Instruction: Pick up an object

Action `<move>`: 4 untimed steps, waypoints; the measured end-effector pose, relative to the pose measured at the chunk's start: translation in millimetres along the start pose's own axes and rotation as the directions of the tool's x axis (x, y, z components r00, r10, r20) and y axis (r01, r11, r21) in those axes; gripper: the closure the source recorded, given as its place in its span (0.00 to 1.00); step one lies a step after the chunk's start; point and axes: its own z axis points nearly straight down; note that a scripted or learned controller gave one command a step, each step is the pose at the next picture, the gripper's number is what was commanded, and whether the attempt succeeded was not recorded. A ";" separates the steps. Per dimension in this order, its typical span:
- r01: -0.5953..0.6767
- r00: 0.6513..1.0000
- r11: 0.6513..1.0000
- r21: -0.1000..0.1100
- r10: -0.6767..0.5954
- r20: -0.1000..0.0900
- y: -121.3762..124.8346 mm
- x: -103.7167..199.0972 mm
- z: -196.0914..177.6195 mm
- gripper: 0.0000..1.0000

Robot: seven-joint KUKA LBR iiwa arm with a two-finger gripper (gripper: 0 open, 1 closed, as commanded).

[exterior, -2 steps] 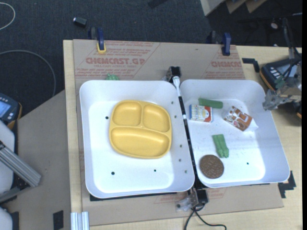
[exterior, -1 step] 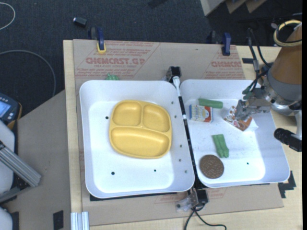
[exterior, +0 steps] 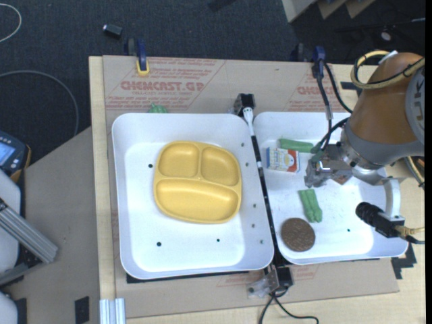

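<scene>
The gripper hangs low in the right bin, just above the green stick; I cannot tell how its jaws stand. That stick, short, ridged and lying nearly upright in the view, looks the likeliest pick. Best to drop straight down, centred across its narrow width, clear of the brown disc.

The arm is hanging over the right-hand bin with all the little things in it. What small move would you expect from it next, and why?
Probably a short drop straight down. The gripper sits above bare floor of the right bin, with the green piece just below it in the view and the small carton to its left. Nothing shows between its fingers, so it likely needs to shift toward the green piece and lower.
</scene>
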 end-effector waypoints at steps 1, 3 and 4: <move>0.001 1.000 1.000 0.001 -0.001 0.000 -44.8 66.2 3.6 1.00; -0.005 1.000 1.000 -0.006 0.005 0.004 -42.3 135.3 -55.8 0.00; -0.004 1.000 1.000 -0.008 0.004 0.004 -41.6 135.7 -66.4 1.00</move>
